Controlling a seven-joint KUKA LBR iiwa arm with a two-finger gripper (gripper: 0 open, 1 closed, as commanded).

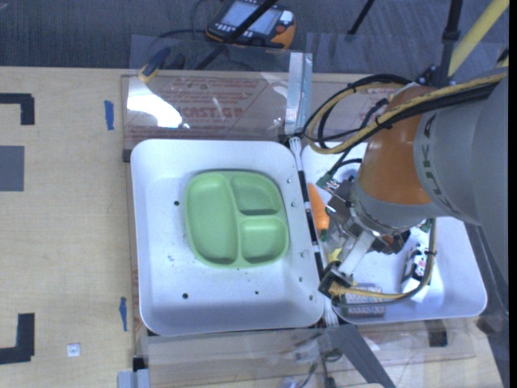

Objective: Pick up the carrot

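Observation:
The carrot (318,208) is a slim orange piece lying along the left wall of the right bin (464,297), close to the divider between the two bins. My gripper (342,234) hangs under the grey and orange wrist, just right of the carrot and slightly nearer the front. The wrist covers the carrot's right side and most of the gripper. Whether the gripper touches the carrot cannot be told from here.
The left bin (153,241) holds a green divided plate (237,217). In the right bin a small white and black item (417,263) lies right of the wrist, and a flat labelled packet (365,305) sits at the front edge. A clear panel (210,103) stands behind the bins.

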